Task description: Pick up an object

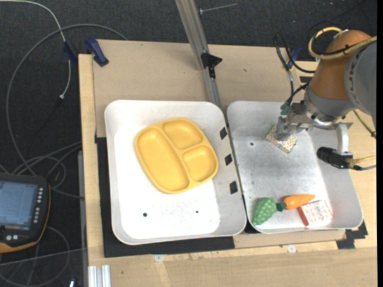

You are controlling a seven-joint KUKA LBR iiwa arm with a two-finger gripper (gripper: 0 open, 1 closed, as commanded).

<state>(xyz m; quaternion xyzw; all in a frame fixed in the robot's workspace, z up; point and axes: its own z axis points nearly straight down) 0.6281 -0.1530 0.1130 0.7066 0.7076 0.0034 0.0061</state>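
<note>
My gripper point(286, 130) reaches down into the far part of the right bin point(263, 172), right over a small checkered block point(283, 141) that lies under its tips. A toy carrot with a green leafy top point(281, 205) lies near the bin's front edge. Beside the carrot, at the front right corner, sits a small orange and white box point(315, 213). Whether the block is between the fingers is hidden by the gripper body.
The left bin point(128, 220) bears a yellow three-compartment plate point(176, 154). A metal pole point(194, 28) rises from the bench at the back between the bins. Cables run along the arm at the right. A tablet point(21, 211) lies off the bench at the left.
</note>
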